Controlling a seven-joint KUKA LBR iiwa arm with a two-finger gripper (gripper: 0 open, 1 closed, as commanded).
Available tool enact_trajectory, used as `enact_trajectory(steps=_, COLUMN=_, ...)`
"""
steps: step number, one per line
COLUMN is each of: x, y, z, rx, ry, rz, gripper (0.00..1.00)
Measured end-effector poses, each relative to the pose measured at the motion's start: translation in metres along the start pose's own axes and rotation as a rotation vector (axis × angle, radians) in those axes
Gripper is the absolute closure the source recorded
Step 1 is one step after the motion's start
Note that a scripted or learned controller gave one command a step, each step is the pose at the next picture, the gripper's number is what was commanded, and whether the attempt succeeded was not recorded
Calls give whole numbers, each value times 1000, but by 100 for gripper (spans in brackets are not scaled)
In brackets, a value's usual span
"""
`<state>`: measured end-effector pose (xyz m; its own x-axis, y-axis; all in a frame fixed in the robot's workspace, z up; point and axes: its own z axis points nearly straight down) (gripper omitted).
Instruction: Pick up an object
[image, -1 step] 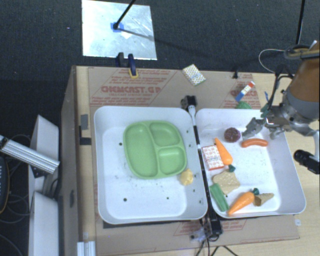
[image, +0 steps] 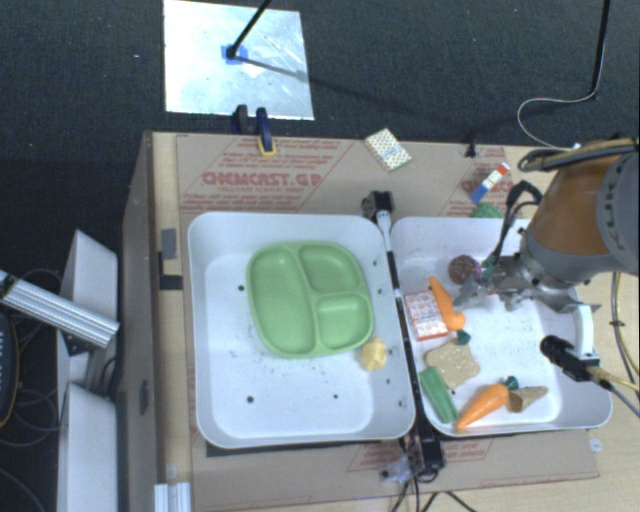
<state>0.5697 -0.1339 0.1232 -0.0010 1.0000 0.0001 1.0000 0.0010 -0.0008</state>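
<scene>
Bins: two, white, side by side. Left bin (image: 225, 400) carries green divided plate (image: 310, 298), three compartments, with small yellow piece (image: 373, 354) touching plate's lower right rim. Right bin (image: 580, 408) carries toy food. Arm (image: 585, 215) enters from right, orange band above wrist. Gripper (image: 488, 280) low in right bin's upper part, just beside dark round piece (image: 463, 267); claw opening cannot tell. Carrots: two. Upper carrot (image: 447, 303) long axis diagonal, tip upper left; lower carrot (image: 485, 402) tip lower left. Red-printed card (image: 424, 315), bread slice (image: 452, 363), green vegetable (image: 437, 391) between them.
</scene>
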Motion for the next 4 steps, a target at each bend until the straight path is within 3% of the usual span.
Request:
enact_trajectory(steps=1, x=7, y=49, z=39, rx=-2, ry=0, rz=-3, gripper=0)
enact_trajectory(steps=2, x=7, y=50, z=28, rx=-6, ry=-1, rz=-4, gripper=100)
enact_trajectory(steps=3, x=7, y=50, z=28, rx=-5, ry=-1, rz=-4, gripper=0)
enact_trajectory(steps=4, x=7, y=51, z=17, rx=-8, ry=-1, rz=-6, gripper=100)
